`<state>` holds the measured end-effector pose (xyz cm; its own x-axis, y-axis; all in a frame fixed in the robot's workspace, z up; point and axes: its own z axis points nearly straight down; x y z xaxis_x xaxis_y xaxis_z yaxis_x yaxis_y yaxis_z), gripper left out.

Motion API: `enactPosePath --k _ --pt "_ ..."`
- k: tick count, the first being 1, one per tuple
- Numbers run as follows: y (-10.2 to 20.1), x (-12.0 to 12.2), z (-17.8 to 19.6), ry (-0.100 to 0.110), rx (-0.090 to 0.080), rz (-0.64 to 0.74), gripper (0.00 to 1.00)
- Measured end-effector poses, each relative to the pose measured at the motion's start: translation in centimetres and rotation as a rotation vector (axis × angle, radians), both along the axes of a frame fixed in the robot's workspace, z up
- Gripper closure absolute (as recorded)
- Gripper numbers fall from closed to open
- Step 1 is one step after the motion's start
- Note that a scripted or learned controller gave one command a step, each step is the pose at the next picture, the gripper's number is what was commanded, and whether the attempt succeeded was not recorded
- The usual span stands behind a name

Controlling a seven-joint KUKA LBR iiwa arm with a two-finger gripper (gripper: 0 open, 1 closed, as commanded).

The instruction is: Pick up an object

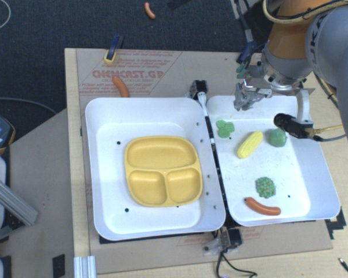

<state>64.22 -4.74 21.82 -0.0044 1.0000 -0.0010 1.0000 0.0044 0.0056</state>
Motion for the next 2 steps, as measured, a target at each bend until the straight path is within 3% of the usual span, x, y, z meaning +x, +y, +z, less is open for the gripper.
enactPosePath --k 1,2 --pt "1.49 3.5 0.91 -0.001 0.0 -0.001 1.0" --pt "0.67 2.77 -0.08 0.008 0.0 -0.005 1.0"
